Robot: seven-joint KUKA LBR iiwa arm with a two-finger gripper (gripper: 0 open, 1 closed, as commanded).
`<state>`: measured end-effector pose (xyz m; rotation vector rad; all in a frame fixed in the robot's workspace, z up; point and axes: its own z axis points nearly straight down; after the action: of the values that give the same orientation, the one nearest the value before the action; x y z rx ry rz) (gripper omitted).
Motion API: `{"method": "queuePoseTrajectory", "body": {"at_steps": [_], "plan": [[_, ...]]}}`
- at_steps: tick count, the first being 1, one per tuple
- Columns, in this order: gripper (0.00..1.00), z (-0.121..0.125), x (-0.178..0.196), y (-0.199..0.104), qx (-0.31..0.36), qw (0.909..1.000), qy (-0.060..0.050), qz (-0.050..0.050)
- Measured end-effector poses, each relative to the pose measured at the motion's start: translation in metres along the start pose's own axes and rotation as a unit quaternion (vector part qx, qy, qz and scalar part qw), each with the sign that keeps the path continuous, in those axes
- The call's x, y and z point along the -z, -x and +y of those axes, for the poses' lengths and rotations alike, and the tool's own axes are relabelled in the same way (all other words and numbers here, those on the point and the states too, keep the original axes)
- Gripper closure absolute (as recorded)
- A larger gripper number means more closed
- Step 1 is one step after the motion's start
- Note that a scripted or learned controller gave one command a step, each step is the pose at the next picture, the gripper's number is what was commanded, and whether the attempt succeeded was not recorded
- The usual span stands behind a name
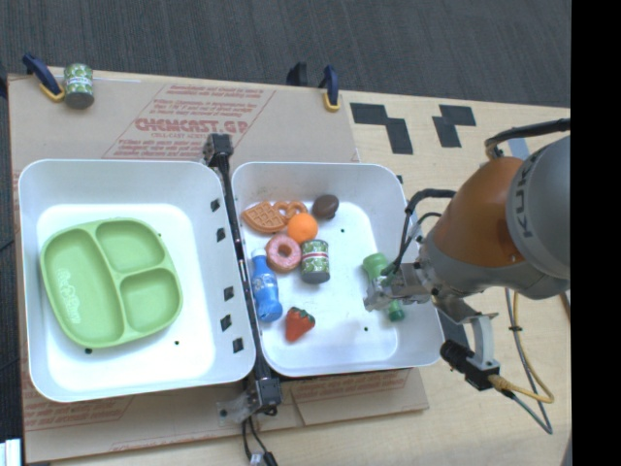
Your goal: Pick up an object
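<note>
My gripper [386, 293] is low over the right side of the right bin [388, 183], reaching in from the right. A green object [375, 265] lies right against it, and a second bit of green [395, 311] shows just below the gripper. Whether the green object is held is hidden by the gripper body. Further left in the same bin lie a pretzel [264, 216], an orange [303, 227], a brown piece [325, 206], a pink donut [283, 252], a small green can [314, 260], a blue bottle [265, 287] and a strawberry [299, 324].
The left bin [39, 357] holds a light green divided plate [112, 282]. A black divider with clips [231, 260] runs between the bins. Another small can [79, 84] stands on the cardboard at the far left corner, beside blue clamps [330, 87].
</note>
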<state>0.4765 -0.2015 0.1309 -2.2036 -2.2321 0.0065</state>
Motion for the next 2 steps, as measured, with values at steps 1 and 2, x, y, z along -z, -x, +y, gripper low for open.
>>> {"method": "queuePoseTrajectory", "body": {"at_steps": [1, 2], "plan": [[1.0, 0.054, 0.104, -0.06, -0.003, 1.0, 0.003, 0.0], [1.0, -0.001, 0.094, -0.012, -0.004, 1.0, 0.001, -0.001]]}}
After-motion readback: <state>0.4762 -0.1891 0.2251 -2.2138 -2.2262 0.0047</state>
